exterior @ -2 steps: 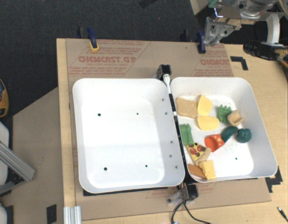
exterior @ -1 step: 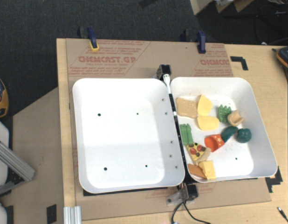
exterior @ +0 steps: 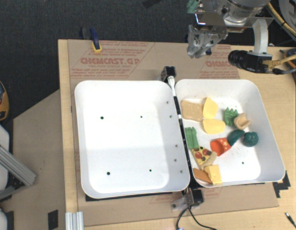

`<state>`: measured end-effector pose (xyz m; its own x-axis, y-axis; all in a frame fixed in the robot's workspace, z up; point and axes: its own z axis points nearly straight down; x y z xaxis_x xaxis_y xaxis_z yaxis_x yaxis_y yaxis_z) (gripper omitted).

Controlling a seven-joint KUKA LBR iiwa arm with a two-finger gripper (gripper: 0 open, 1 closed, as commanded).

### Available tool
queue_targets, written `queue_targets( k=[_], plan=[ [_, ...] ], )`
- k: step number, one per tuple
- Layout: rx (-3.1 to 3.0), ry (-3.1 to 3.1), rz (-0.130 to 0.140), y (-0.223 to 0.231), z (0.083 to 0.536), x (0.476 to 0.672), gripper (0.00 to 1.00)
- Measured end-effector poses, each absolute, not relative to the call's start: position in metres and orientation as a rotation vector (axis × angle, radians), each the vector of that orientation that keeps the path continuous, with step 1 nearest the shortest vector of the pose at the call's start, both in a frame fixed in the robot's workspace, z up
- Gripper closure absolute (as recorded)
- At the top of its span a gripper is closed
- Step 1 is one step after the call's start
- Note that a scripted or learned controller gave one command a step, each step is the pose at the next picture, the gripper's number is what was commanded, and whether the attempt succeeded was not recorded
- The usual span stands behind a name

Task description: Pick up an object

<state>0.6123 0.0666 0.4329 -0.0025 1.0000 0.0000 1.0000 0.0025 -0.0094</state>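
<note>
Gripper [exterior: 201,48] at the top of the camera view, hanging over the cardboard sheet [exterior: 129,61] just beyond the far rim of the right bin [exterior: 263,104]; whether it is open or closed cannot be told from this angle. It is well apart from every item in the bin.

The right bin holds a cluster of toy foods, all lying on its floor. Nearest the far rim are a tan bread slice [exterior: 191,109] and, touching it, a yellow wedge [exterior: 210,107]. A second yellow piece [exterior: 213,126] lies just below them. Toward the bin's right side are a green leafy toy [exterior: 229,115], a small beige piece [exterior: 242,121] and two dark teal pieces [exterior: 235,137] [exterior: 251,139]. A red piece [exterior: 220,145] sits near the middle. Along the bin's left wall lies a green pod [exterior: 191,137], with a pizza slice [exterior: 201,155] below it. A yellow cheese block [exterior: 214,174] and an orange-brown piece [exterior: 200,175] lie at the near rim.

The left bin [exterior: 85,128] adjoins the right bin, and four small dark dots mark its floor. A black clip [exterior: 168,73] sits at the far end of the seam between the bins. Both bins rest on the cardboard sheet, printed in red lettering, which covers the desk [exterior: 42,143]. A blue and yellow clamp [exterior: 95,40] grips the sheet's far edge.
</note>
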Motion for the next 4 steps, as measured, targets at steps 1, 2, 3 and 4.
queue_targets(
  k=[1,2,3,4],
  plan=[
    [-2.225,-2.229,-0.014,0.064,0.541,0.611,1.0],
    [-2.219,-2.219,0.008,0.072,0.433,0.643,1.0],
    [-2.225,-2.229,-0.014,0.077,0.541,0.638,1.0],
    [-2.21,-2.223,0.012,0.159,0.406,0.625,1.0]
  ],
)
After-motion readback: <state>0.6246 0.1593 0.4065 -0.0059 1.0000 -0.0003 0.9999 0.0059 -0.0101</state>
